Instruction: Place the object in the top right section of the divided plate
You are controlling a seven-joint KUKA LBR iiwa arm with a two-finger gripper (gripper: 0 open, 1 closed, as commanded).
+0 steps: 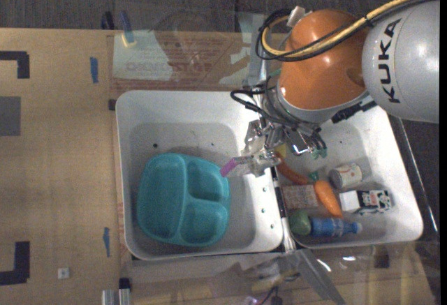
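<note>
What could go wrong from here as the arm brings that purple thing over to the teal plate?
The purple object sticks out sideways from the gripper, so it may slip before release. It hangs just beside the divided plate, near its rim; dropped here, it could land on the bin floor instead.

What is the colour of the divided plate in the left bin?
Teal, a blue-green; the divided plate shows clearly in the camera view.

You're looking at a robotics lab. A KUKA arm (391,52) works over white bins (133,157) on a tape-marked bench (56,157).
</note>
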